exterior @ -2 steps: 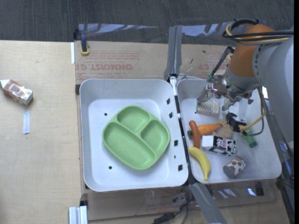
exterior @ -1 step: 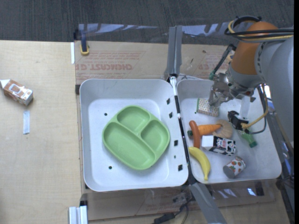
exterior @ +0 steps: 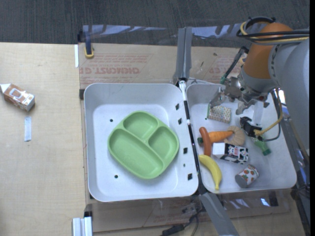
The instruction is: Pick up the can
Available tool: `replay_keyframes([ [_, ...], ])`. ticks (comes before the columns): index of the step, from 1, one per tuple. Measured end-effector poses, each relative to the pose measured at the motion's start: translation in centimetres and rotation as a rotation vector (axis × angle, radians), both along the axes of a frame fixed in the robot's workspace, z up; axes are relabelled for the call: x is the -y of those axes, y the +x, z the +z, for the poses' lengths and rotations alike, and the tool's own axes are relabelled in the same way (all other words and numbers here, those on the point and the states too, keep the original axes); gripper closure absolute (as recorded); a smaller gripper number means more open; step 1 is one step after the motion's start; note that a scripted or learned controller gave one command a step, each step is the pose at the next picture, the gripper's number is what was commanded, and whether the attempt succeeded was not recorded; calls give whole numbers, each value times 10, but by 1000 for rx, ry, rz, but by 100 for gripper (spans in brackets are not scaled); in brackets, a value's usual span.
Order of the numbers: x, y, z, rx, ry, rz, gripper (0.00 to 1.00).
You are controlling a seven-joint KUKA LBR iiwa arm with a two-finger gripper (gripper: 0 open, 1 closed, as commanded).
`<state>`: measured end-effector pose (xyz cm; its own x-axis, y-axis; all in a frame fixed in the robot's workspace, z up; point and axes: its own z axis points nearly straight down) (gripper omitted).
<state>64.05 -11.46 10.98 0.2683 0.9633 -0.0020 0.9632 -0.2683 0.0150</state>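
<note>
While the arm reaches in over the far side of the right bin (exterior: 290, 181), you can see from the overhead camera that the can (exterior: 247, 176) is not yet picked up: it lies tipped on its side near that bin's near right corner, well apart from the gripper (exterior: 235, 98). From this slanted look down, you cannot tell how the tool is set, and nothing shows in its grasp.

Between the two sit the bin's other contents: a speckled packet (exterior: 219, 113) just below the wrist, a carrot (exterior: 219, 135), a red sausage (exterior: 206, 141), a black-and-white carton (exterior: 233, 152) and a banana (exterior: 212, 170) by the near left edge. The left bin (exterior: 96, 112) holds a green divided plate (exterior: 143, 144).

By my reading, you have the whole job ahead: travel to the near corner, descent, grasp, lift.
</note>
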Motion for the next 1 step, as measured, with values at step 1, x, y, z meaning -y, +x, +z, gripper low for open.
replay_keyframes([
  [1, 1, 0, 9, 0, -1, 0, 100],
])
